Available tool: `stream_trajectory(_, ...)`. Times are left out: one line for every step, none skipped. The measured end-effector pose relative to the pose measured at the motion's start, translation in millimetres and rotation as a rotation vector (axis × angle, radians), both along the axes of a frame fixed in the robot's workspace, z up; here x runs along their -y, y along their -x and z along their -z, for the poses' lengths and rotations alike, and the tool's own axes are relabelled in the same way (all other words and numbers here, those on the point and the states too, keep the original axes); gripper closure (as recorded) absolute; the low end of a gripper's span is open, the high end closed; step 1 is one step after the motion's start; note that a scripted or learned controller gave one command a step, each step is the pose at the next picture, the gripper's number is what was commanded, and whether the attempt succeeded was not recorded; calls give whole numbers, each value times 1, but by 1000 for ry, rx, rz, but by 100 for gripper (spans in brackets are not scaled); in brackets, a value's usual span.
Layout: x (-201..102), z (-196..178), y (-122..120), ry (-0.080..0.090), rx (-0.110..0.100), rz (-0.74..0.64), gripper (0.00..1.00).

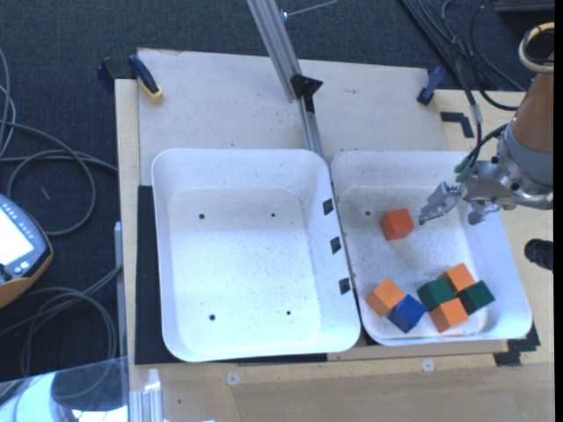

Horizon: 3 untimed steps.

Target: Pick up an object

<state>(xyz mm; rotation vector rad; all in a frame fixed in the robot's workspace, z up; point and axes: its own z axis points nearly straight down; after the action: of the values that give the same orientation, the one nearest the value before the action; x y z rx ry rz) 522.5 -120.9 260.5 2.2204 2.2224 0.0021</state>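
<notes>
In the right bin [352, 183] a lone orange block [397, 224] lies near the middle. My gripper [452, 214] hangs just to its right, a little above the bin floor. It is open, with one fingertip [429, 211] close to the orange block and nothing between the fingers. Along the bin's near edge sits a cluster of blocks: an orange one [383, 295], a blue one [405, 312], a dark green one [435, 292], and further orange and green blocks [459, 278] at the right.
The left bin [176, 183] stands beside the right one, with a ridge of small black clips [335, 244] between them. A slanted metal rail [274, 33] rises from the bench's back. Blue clamps [145, 76] hold the board's far corners.
</notes>
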Motion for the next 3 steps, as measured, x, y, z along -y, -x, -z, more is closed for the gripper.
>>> stream_trajectory(0,122,-4,-2,-11,1,0)
stream_trajectory(5,162,-102,1,3,-2,0)
stream_trajectory(-25,161,-37,-3,-8,1,0)
